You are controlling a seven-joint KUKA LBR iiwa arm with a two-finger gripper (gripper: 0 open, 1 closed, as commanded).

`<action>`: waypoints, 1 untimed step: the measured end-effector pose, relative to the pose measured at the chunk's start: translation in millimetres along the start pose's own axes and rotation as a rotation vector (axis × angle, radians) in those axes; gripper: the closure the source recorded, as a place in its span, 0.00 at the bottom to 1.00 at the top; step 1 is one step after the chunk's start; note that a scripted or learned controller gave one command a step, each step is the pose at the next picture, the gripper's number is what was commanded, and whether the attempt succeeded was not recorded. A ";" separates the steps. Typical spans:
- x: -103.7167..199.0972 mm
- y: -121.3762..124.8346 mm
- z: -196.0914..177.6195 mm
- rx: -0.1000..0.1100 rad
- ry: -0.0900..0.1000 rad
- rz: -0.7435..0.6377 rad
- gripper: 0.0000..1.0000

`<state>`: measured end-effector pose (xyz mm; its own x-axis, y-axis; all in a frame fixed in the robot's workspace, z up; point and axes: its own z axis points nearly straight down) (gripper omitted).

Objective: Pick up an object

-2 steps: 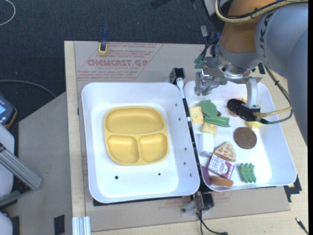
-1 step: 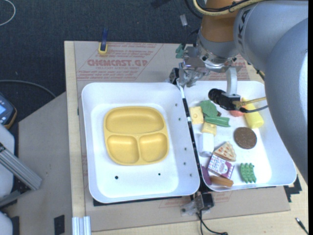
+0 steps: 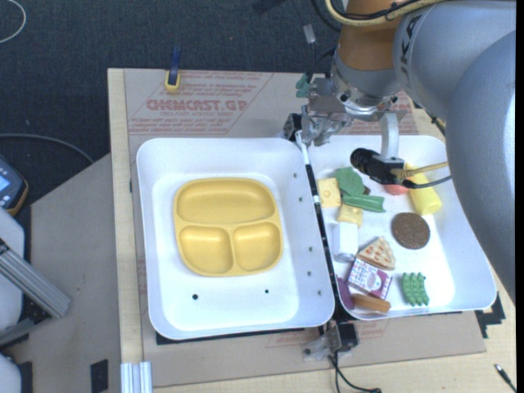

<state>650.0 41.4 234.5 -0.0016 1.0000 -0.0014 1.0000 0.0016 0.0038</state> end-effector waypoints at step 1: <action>0.5 -3.6 -0.7 0.004 0.001 0.001 1.00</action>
